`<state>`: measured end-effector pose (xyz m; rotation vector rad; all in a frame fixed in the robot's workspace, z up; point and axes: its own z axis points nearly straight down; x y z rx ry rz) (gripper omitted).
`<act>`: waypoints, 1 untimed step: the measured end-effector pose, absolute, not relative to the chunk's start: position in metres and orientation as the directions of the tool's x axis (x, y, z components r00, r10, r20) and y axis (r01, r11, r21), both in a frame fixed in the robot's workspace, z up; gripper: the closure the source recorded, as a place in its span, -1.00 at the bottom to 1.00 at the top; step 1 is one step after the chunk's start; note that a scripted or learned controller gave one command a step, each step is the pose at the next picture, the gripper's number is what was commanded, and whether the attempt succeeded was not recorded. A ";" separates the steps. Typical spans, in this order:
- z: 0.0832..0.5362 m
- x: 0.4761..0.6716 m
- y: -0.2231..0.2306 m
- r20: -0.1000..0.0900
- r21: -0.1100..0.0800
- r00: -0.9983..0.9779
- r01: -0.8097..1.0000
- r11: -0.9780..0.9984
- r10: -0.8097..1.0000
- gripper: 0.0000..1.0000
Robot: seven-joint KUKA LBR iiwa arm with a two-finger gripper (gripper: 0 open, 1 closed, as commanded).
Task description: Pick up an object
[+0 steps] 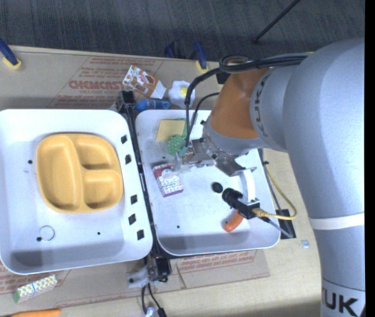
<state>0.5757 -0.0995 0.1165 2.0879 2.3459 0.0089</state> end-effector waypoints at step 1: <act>0.116 0.576 -0.099 0.003 0.005 -0.116 0.993 0.116 0.993 -1.00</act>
